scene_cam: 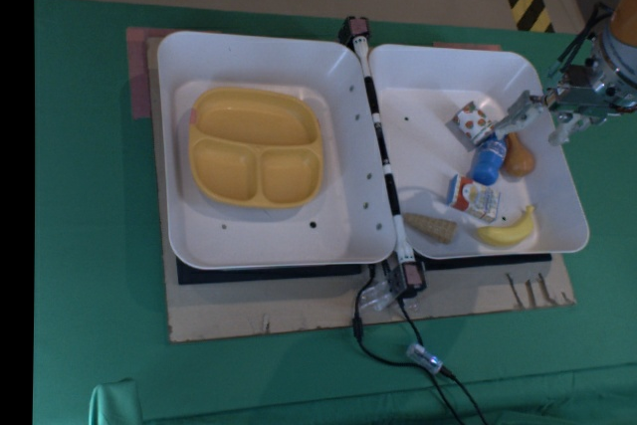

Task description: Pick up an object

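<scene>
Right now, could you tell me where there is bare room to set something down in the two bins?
Right bin: the floor left of the juice carton is bare; the right side is crowded by blue bottle, pear, banana, cone. Left bin: only margins around the yellow tray.

Look right of centre: you'll see a blue bottle point(488, 161), a brown pear point(518, 157), a small carton point(471, 123), a pouch point(474, 197), a cone point(431, 227) and a banana point(508, 228) lying clustered.
</scene>
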Robot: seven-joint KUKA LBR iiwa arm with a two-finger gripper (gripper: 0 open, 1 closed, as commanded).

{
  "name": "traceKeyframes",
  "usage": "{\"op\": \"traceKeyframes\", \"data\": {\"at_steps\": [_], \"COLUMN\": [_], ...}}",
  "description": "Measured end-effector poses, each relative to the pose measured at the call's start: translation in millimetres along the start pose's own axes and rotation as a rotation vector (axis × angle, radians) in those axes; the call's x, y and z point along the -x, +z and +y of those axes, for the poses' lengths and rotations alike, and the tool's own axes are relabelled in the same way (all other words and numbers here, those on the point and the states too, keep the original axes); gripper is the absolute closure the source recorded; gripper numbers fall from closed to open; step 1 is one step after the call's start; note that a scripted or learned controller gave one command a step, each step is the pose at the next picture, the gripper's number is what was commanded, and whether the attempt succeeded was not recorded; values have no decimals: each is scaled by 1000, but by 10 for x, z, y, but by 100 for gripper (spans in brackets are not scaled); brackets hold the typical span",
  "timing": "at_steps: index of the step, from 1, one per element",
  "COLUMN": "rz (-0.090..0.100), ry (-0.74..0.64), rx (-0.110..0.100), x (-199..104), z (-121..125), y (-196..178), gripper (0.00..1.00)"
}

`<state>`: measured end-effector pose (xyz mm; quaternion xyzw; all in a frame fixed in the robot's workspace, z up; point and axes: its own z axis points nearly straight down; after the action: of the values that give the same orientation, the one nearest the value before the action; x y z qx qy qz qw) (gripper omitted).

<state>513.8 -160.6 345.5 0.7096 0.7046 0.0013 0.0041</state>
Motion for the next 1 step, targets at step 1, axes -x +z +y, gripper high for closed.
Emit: {"op": "traceKeyframes", "data": {"at_steps": [1], "rz": [2], "ry": [-2], "rx": [-2], "x": [256], "z": [506], "y": [1334], "gripper": [0]}}
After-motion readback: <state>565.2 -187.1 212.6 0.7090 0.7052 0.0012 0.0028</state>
